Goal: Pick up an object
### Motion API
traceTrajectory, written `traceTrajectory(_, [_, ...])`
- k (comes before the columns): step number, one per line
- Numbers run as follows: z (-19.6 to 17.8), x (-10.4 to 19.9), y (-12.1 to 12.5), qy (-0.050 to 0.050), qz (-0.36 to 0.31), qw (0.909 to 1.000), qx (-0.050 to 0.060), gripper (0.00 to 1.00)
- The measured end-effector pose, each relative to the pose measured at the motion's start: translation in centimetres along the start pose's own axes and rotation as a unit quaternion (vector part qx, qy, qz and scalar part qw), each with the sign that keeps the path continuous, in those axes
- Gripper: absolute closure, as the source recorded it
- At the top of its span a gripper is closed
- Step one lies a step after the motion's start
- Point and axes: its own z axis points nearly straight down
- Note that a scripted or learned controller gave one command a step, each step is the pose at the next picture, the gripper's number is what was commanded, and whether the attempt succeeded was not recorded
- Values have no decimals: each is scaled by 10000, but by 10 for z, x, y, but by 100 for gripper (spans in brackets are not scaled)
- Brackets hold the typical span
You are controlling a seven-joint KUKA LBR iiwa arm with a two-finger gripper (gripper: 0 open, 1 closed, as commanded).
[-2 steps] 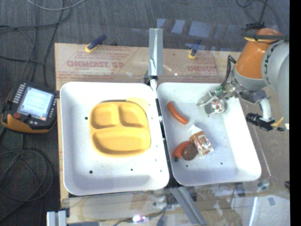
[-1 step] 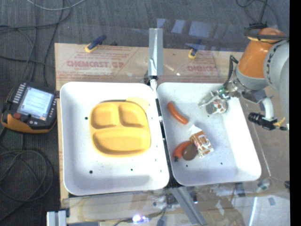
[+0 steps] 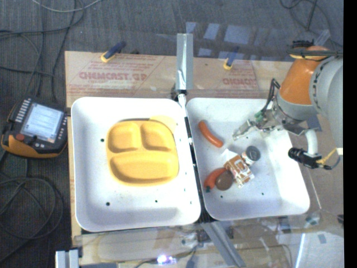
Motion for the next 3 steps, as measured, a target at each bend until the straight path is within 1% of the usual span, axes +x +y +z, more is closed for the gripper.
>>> traceTrajectory(1, [-4, -2, -50, 29, -222, 9997, -28, 0])
traceTrajectory(2, [-12, -3, -50, -1, -222, 9997, -31, 100])
traceTrajectory(3, [-12, -2, -50, 7, -229, 9997, -24, 0])
